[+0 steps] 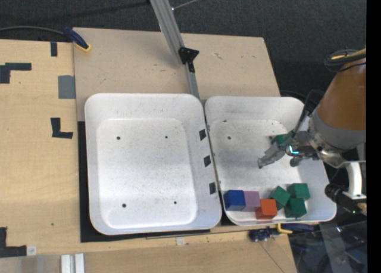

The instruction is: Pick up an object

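Seen from above at a slant: a tan bench (149, 57) bearing two shallow white bins side by side, the left bin (143, 167) beside the right bin (250, 114), the pair meeting along a shared middle edge. Entering from the right, a grey arm (342, 108) with an orange band, wrist low over the right bin's right-hand part. At its end, the gripper (271, 151), fingers parted and pointing left and down toward the bin floor, nothing between them. Well below the fingertips, along the right bin's near edge, a cluster of small blocks: a blue block (234, 199) at the left, a pale purple block (252, 199) touching it, an orange block (268, 208) just beside that, then three green blocks (292, 199) bunched at the right. All blocks resting on the bin floor, apart from the fingers, bare white floor between them. Above the bins, a slanted grey metal bar (166, 15) crossing the bench toward the seam. At the bench's upper left, a small blue-and-yellow object (77, 38).
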